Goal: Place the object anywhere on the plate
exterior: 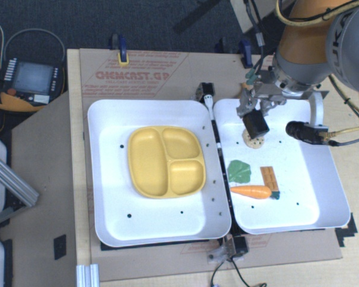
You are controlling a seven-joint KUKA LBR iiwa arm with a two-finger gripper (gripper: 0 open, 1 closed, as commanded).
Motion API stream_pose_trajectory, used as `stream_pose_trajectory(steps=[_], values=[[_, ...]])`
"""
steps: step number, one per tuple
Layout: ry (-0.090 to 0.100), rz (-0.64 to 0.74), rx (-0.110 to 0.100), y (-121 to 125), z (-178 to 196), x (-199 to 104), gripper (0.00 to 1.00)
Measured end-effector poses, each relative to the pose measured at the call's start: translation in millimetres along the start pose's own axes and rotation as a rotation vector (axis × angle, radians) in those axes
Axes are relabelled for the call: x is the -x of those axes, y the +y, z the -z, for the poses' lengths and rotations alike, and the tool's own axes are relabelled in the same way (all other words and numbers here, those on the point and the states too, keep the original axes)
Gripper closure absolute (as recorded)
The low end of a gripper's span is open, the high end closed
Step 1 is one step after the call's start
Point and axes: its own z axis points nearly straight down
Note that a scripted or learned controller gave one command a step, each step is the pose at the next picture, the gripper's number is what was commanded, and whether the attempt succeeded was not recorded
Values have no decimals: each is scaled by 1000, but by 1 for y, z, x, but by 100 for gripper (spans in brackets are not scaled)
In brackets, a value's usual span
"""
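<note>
A yellow divided plate (pixel 166 160) with three compartments lies in the middle of the left bin (pixel 107 214). My gripper (pixel 255 126) hangs over the upper left part of the right bin (pixel 305 202). Just below it lies a tan, speckled cookie (pixel 253 141), partly covered by the gripper. Whether the gripper touches the cookie I cannot tell. An orange carrot (pixel 251 191), a green leafy piece (pixel 239 171) and a brown stick with a teal end (pixel 269 180) lie together nearer the front of the right bin.
The rims of the two bins meet in a ridge (pixel 218 154) between the plate and the gripper. The bins stand on a brown board (pixel 78 160).
</note>
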Motion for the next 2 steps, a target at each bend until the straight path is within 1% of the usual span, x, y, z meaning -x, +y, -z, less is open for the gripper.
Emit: stream_pose_trajectory(steps=[1, 2], values=[[-1, -1, 3, 5, 0, -47, 100], [-1, -1, -1, -3, -15, -93, 100]])
